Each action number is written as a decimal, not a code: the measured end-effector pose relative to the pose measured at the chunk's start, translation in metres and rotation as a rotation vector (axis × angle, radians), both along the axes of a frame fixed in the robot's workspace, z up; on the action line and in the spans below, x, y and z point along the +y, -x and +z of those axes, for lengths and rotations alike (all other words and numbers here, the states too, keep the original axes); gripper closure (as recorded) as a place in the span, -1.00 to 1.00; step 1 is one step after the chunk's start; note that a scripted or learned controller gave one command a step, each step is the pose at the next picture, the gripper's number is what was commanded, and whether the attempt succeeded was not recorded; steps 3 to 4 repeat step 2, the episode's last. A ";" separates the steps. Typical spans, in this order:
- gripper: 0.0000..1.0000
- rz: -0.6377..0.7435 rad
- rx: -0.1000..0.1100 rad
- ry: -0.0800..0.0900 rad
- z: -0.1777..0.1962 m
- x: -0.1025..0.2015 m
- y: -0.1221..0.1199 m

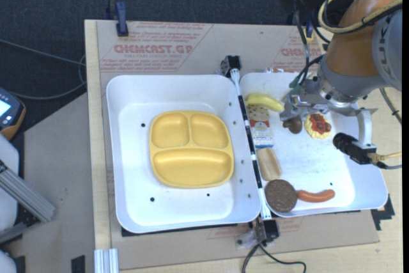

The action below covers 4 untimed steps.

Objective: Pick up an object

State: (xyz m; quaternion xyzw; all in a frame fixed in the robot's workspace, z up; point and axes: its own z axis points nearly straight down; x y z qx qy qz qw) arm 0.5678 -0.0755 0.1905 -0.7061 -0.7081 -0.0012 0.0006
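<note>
The pincer (300, 101) hung over the right bin (364, 192) beside the banana (265, 101); I couldn't tell its state. It needed to centre before descending.

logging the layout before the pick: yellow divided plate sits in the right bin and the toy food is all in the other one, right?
Not quite. The camera view shows the yellow divided plate in the left bin, not the right. The toy food, such as the banana and hot dog, is in the other one, the right bin.
</note>
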 end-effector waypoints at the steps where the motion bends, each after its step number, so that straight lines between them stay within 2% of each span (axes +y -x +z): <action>1: 1.00 0.003 -0.003 0.002 0.015 0.058 -0.016; 2: 1.00 -0.001 0.007 0.001 0.030 0.079 0.052; 4: 1.00 -0.001 0.007 0.001 0.030 0.079 0.052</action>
